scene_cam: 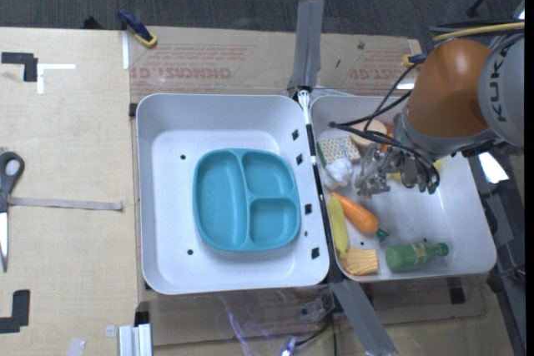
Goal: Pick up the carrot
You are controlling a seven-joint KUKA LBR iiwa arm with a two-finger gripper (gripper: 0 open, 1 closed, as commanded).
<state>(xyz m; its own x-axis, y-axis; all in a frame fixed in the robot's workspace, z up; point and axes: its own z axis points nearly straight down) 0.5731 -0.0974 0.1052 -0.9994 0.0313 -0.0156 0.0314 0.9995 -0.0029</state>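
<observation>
The carrot (360, 215) is orange and lies at a slant in the right bin (455, 204), near that bin's left side. My gripper (373, 177) hangs over the same bin, just above and slightly to the right of the carrot's upper end. Nothing can be made out in its grasp. The grey arm with its orange band (448, 92) reaches in from the right and hides the bin's back right part.
A yellow corn cob (338, 225) lies beside the carrot on its left. A green bottle (415, 254) and a ridged yellow piece (360, 263) lie near the front wall. White and checkered items (337, 160) sit behind. The left bin (158, 179) holds a teal divided plate (247, 199).
</observation>
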